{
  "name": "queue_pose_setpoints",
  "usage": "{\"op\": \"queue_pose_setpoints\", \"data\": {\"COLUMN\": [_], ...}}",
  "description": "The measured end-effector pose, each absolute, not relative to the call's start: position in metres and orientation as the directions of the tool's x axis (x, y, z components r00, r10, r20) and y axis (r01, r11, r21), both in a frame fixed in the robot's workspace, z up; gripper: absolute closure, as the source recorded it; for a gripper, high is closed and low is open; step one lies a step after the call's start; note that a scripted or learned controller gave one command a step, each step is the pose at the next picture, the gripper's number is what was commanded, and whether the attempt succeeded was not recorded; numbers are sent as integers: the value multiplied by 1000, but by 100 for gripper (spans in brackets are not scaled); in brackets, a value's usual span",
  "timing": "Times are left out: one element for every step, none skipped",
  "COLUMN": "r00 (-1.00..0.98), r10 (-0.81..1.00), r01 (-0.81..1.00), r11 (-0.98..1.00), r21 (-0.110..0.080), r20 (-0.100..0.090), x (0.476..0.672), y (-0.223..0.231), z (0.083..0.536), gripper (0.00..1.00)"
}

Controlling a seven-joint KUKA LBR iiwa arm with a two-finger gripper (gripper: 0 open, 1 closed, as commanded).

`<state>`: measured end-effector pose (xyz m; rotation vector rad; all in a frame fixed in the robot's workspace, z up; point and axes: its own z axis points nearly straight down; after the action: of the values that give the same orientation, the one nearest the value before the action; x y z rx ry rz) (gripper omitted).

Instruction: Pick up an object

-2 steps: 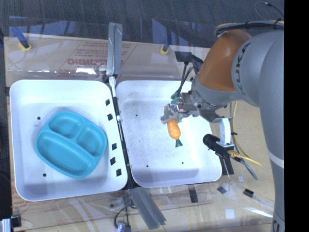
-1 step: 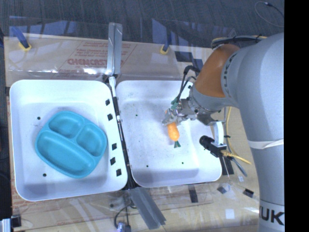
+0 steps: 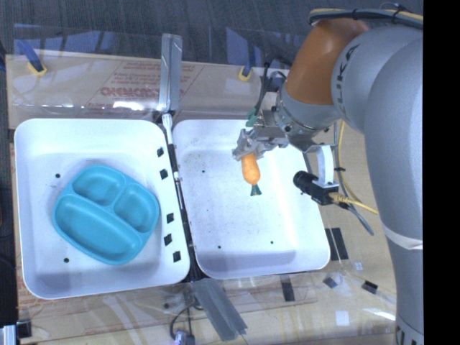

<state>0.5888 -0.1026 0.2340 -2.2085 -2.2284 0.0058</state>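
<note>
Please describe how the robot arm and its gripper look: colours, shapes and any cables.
The arm is thick, rounded and light grey, with a glossy orange band above the wrist. The gripper is a small metallic grey assembly with green details. Thin black cables loop over the wrist, yellowish cables run beside the arm, and a black cylindrical part sticks out nearby.

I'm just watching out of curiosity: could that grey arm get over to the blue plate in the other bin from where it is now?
Probably yes. The blue divided plate lies flat in the left bin with open space above it. But the gripper hangs over the right bin with an orange carrot-like toy right below it, seemingly held.
</note>
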Motion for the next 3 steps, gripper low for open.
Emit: {"op": "queue_pose_setpoints", "data": {"r00": [-7, -7, -8], "r10": [1000, 1000, 1000], "r01": [1000, 1000, 1000], "r11": [7, 7, 9], "r21": [-9, -9, -7], "r20": [1, 1, 1], "x": [593, 593, 572], "y": [-129, -128, -112], "z": [209, 209, 89], "gripper": [100, 0, 0]}}
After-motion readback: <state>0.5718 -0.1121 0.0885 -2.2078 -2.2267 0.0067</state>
